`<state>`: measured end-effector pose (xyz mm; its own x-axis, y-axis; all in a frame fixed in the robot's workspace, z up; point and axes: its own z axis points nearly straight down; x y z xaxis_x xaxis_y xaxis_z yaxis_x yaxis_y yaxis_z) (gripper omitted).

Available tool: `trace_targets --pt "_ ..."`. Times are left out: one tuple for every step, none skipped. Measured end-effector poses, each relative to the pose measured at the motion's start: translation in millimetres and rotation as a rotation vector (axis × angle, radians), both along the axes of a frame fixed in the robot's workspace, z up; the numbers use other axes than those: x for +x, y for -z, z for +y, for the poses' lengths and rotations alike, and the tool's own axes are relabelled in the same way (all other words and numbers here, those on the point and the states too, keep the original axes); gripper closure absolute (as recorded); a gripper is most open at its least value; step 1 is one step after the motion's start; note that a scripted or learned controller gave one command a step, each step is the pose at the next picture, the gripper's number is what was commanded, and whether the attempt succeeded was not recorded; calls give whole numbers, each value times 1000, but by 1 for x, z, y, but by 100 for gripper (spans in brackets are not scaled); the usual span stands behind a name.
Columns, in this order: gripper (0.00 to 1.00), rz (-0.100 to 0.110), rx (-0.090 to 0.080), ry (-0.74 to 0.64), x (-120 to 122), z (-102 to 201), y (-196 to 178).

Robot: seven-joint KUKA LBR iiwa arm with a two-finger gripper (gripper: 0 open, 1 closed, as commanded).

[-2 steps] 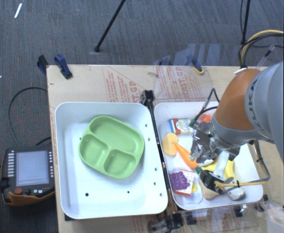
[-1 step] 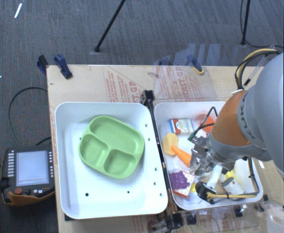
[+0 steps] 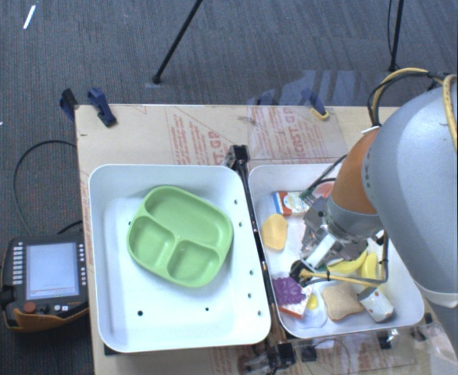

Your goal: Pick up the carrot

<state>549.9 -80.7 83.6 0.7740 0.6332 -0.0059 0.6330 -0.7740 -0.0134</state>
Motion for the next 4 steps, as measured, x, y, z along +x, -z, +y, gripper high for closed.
trace_targets --pt "100 -1 5 -321 -48 -22 0" --pt "100 -3 2 -260 -51 110 -101" --pt "100 8 -3 67 -75 101 -99" --pt "100 -2 -11 386 -67 127 -191"
